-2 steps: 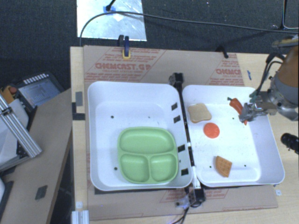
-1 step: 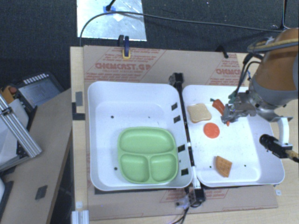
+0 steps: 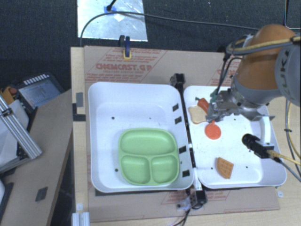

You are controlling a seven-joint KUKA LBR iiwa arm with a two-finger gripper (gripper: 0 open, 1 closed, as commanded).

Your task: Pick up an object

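Orange disc (image 3: 213, 131) sits unlifted in the right bin (image 3: 270, 175).
Gripper (image 3: 215, 115) hovers just above the disc, pincer state unclear; nothing picked yet.

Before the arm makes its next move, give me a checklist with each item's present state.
1. Gripper is over the right white bin: ok.
2. Finger state: cannot tell.
3. A target lies close by: ok. The round orange-red disc sits just below the gripper, the pale beige flat piece beside it.
4. Anything held between the fingers: cannot tell.
5. Tan waffle-like wedge lies apart near the bin's front: ok.
6. Green three-compartment plate sits in the left white bin, out of the way: ok.
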